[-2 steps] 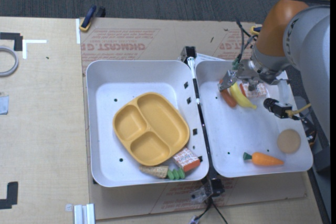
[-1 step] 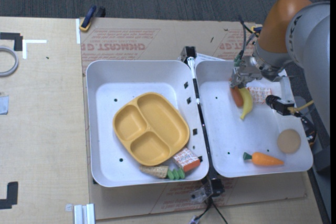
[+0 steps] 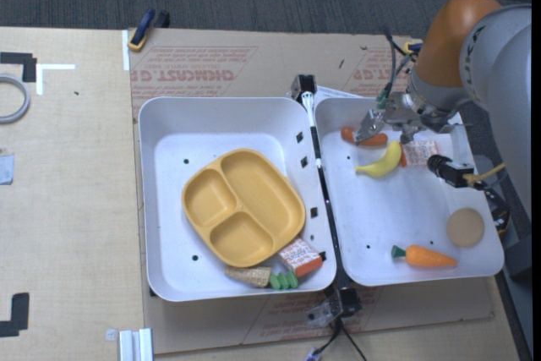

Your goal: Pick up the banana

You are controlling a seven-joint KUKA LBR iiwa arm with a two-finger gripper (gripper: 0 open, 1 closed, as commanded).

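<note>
We can't tell the gripper (image 3: pixel 369 129) opening; it's just above banana (image 3: pixel 381 162), touching an orange piece (image 3: pixel 370 139) — risk grabbing that.

arm: grey KUKA arm with the orange band (image 3: pixel 456 30) comes in from the right, over the right shallow white bin (image 3: pixel 397 262)
gripper: two-finger gripper (image 3: pixel 382 121) sits low at that bin's far end, just beside the small yellow banana (image 3: pixel 382 163)
other bits there: orange carrot with green top (image 3: pixel 425 257), tan round disc (image 3: pixel 465 227)
left bin: left shallow white bin (image 3: pixel 161 182) holds a yellow three-compartment plastic plate (image 3: pixel 243 205)
</note>
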